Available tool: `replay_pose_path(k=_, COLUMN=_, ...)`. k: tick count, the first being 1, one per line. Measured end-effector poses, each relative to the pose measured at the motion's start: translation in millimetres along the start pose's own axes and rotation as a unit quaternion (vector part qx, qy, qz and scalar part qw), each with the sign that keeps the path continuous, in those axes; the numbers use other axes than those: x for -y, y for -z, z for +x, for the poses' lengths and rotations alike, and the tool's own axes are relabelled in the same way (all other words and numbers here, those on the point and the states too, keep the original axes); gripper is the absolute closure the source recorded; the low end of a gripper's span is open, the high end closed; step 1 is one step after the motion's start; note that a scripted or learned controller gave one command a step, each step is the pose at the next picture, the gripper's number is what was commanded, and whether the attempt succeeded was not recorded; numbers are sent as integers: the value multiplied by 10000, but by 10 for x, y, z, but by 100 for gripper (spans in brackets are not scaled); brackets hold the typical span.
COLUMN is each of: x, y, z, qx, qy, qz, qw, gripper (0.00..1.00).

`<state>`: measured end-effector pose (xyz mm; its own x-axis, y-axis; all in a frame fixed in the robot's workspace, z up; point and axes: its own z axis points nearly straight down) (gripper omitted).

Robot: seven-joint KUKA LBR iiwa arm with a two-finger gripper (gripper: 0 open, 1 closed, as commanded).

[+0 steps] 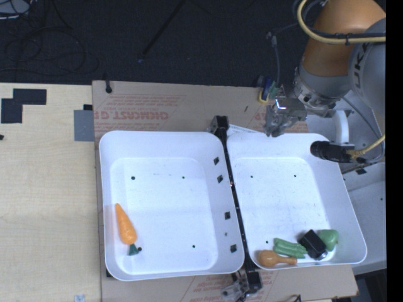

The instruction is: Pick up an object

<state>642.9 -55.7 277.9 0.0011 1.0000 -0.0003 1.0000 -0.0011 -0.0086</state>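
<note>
Camera view: looks down at a slant on two white bins that sit side by side on a sheet of cardboard point(157, 106) on the pale tabletop point(44, 200).
Arm: the arm point(327, 74) comes in from the upper right, with its orange band at the top corner.
Tool: the tool point(275, 128) hangs over the far rim of the right bin point(283, 194), near that bin's far left corner.
Tool state: cannot tell whether it is spread or pressed together, because its tip is small, dark and blurred against the cardboard.
Tool contents: nothing shows in its grip, and it is well apart from every loose thing.
Carrot: an orange carrot point(125, 225) lies in the left bin point(164, 200) by the near left wall, with its green top toward the near edge.
Near right cluster: four things lie bunched along the right bin's near wall.
Pod: a green pod point(289, 248) lies flat, touching the black block point(313, 244) on its right.
Green lump: a rounded green lump point(329, 236) sits just behind the block, partly covered by it.
Gourd: a tan gourd point(276, 258) lies nearest the rim, just in front of the pod.
Hard to make out: what kind of thing the green lump is cannot be told, and neither can whether the gourd touches the pod.
Cut off: the arm's upper part runs out of the picture at the right.
</note>
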Motion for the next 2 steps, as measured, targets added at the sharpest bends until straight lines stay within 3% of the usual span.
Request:
replay_pose_path(k=1, x=215, y=116, z=-478, qx=7, qy=-14, qz=-25, qw=10000, gripper=100)
replay_pose_path(k=2, x=-10, y=520, z=-271, qx=0, qy=13, qz=-57, qw=10000, gripper=100)
